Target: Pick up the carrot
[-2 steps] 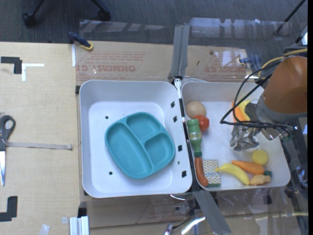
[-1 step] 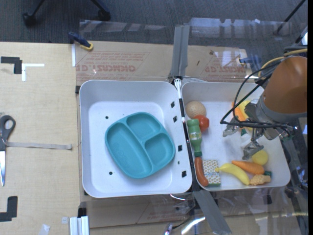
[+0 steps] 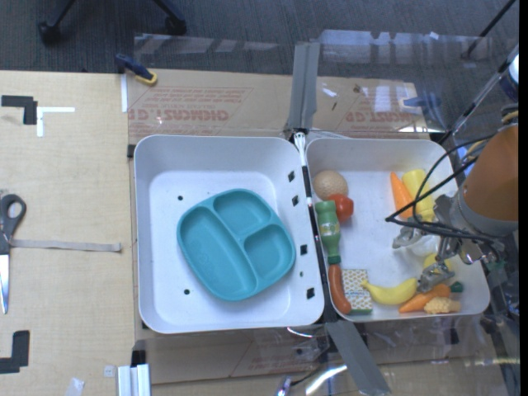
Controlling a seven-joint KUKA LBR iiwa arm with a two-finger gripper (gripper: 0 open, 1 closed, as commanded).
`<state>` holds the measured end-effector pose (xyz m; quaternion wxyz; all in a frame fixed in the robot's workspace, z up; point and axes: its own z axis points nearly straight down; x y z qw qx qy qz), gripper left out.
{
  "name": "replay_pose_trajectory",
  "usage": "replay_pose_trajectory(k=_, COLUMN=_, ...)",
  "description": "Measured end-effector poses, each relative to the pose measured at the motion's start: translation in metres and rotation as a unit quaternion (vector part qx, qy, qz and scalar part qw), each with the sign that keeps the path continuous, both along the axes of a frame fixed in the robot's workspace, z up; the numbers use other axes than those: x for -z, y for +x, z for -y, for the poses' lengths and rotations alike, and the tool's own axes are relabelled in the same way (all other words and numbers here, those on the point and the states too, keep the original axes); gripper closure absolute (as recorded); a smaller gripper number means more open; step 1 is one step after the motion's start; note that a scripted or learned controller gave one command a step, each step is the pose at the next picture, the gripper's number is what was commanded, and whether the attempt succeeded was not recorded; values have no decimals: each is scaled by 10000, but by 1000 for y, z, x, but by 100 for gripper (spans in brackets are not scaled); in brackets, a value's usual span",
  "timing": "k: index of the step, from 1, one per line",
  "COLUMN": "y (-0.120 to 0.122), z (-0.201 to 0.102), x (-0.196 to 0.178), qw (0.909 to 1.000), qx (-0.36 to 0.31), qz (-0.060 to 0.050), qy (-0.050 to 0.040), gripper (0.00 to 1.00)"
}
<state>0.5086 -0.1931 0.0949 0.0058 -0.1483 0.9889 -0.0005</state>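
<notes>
A robotics lab: two white bins [image 3: 148,246] sit side by side on a cardboard-covered desk [image 3: 66,188] marked with black tape, scissors [image 3: 8,221] lying nearby, an office chair base [image 3: 107,7] on grey carpet [image 3: 247,7], and toy food for testing.

A pale wooden worktop [image 3: 66,304] ran beside a dark grey carpeted floor [image 3: 247,7]. The black wheeled base of a chair [image 3: 107,2] stood on the carpet. Flattened brown cardboard [image 3: 206,106] lay under 2 bins.
</notes>
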Motion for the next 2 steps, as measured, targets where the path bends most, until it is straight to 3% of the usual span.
replay_pose_trajectory(k=1, y=-13, z=2, x=0, qw=9795, qx=2012, qz=10, qy=1, gripper=0)
replay_pose_trajectory(k=2, y=-19, z=-56, x=-5, qw=9985, qx=526, qz=133, qy=-24, gripper=0)
